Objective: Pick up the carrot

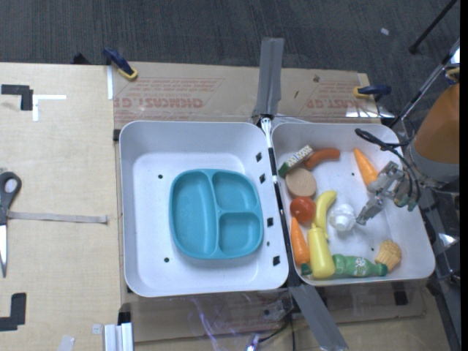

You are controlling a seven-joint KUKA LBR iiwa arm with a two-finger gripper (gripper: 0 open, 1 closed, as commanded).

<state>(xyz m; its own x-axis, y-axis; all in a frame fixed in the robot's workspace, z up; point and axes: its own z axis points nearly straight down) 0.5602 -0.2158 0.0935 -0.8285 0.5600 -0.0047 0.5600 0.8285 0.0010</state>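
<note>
The main risk was a grab at the wrong thing, because the right bin (pixel 420 265) was crowded and held two orange, carrot-like pieces. One carrot (pixel 365 166) lay near the bin's far right corner, just above the gripper (pixel 365 214), apart from the other food. A second orange piece (pixel 298 241) lay at the left wall, squeezed against a tomato (pixel 302 209) and a yellow bottle (pixel 319 252), so a closing there would likely have caught a neighbour or pushed the piece away. The gripper's tips also sat right beside a white round object (pixel 341 219) and near a banana (pixel 324 205); a straight descent from that spot would probably have closed on those instead. The arm reached in from the right, its orange band (pixel 442 126) over the bin's edge, the wrist angled down and leftward so the gripper hung low inside the right bin. Nothing showed between its fingers, though I could not tell whether they were spread or together. The left bin (pixel 139 269) held a blue divided plate (pixel 216 213).
</note>
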